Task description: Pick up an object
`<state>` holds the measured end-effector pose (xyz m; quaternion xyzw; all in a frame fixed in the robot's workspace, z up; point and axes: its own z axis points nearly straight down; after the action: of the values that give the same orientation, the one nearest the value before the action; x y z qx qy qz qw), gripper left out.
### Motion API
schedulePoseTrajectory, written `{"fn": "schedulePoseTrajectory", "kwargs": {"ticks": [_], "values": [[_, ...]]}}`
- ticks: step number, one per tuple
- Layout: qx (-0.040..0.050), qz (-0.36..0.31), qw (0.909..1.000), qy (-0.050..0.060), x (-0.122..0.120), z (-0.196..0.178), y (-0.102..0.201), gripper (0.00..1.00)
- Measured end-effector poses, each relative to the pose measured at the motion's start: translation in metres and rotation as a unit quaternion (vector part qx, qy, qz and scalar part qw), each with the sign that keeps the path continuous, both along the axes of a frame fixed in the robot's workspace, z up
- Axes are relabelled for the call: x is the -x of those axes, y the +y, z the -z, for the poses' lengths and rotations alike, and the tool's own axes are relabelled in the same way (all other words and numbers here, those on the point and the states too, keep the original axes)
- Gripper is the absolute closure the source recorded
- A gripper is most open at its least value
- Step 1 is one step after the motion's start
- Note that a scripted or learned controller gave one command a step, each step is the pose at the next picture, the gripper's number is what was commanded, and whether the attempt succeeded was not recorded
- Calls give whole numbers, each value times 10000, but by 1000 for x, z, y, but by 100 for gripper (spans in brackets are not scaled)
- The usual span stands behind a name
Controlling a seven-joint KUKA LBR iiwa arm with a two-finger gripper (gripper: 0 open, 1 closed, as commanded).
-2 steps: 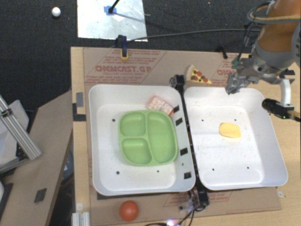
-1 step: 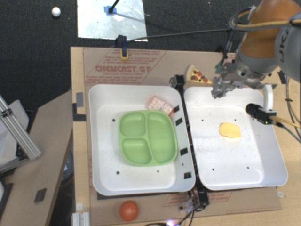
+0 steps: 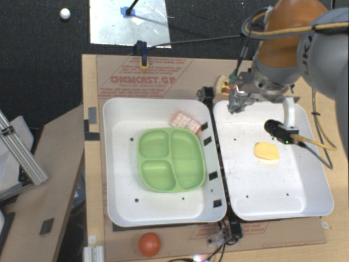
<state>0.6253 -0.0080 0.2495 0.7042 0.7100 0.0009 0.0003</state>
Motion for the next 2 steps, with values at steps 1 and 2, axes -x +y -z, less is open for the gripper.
{"fn": "schedulePoseTrajectory", "kwargs": {"ticks": [1,2], "values": [[-1,-2,10000,11,16,4,44,100],[-3,-2,10000,10,26,23,90,100]]}}
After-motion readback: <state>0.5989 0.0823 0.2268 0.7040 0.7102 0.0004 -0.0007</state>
